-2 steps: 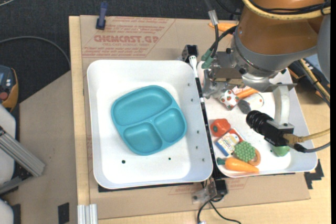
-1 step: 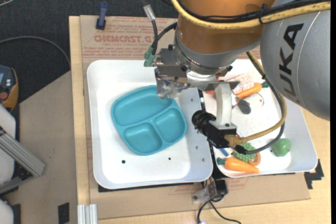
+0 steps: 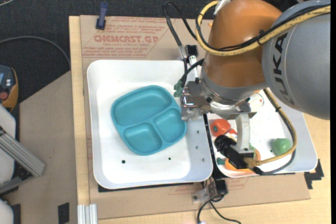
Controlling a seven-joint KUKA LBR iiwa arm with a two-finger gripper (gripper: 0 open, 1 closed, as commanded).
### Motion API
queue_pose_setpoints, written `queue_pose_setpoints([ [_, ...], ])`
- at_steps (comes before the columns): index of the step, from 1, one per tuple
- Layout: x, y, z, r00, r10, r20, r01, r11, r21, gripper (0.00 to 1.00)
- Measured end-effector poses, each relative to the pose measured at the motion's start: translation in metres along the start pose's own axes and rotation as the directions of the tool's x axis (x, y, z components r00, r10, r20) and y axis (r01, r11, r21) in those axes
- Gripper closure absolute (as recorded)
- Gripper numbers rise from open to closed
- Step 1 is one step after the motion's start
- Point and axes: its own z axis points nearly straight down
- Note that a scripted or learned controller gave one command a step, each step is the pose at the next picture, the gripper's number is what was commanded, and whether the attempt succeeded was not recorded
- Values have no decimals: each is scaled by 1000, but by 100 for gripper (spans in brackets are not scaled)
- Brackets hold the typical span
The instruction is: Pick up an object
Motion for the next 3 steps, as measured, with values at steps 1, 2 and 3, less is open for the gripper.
queue_pose_setpoints([
  [1,-31,1,-119,1000,-5,-8,5,1000,-27,100],
  [2,-111,2,-130,1000,0,-3,0,1000,-19,100],
  [3,-68,0,-127,1000,-13,-6,13,1000,-12,100],
])
